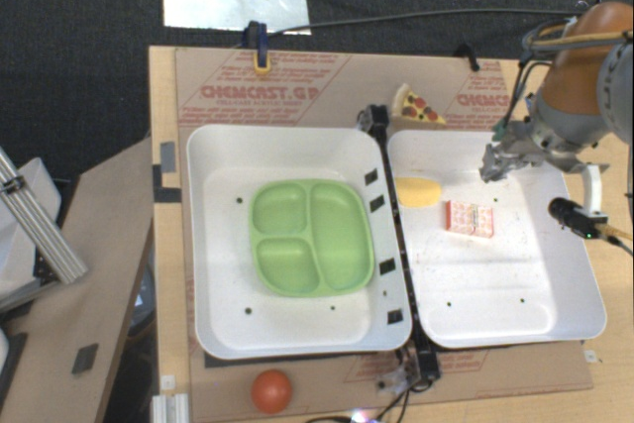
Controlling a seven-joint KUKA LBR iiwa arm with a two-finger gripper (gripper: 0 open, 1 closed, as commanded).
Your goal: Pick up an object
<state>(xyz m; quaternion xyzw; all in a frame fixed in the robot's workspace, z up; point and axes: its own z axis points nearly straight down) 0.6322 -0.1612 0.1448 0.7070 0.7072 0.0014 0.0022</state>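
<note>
A flat brown board printed with red lettering [297, 92] bears two shallow white plastic bins side by side, the left bin [213, 243] and the right bin [535, 312], touching along a black-clipped seam. A toy pizza slice [417, 106] lies behind them, and an orange ball [270, 390] sits at the front edge.

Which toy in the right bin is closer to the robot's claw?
The pink-and-white block is closer to the gripper. The yellow piece lies farther off, at the bin's left wall by the divider.
</note>
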